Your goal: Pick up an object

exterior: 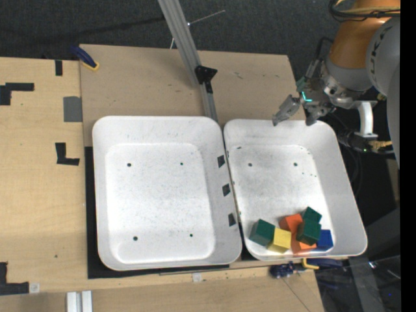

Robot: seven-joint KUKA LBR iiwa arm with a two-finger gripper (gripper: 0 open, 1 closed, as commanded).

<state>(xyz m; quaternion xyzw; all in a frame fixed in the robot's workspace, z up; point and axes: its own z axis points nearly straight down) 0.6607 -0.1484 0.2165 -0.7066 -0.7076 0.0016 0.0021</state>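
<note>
Bench (162,77) | your gripper (296,112) hovers over right bin (344,174) rim, fingers spread, holding nothing | blocks (292,231) clustered in its near corner

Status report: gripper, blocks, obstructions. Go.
Gripper open, holding nothing, above right bin's far rim. Blocks clustered in that bin's near corner, untouched. Nothing between gripper and blocks.

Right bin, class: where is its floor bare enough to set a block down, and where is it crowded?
The right bin's floor is bare from its far rim down past the middle. It is crowded at the near edge, where the green block, yellow block, orange blocks, dark green block and blue block cluster. The gripper hangs over the far rim.
</note>
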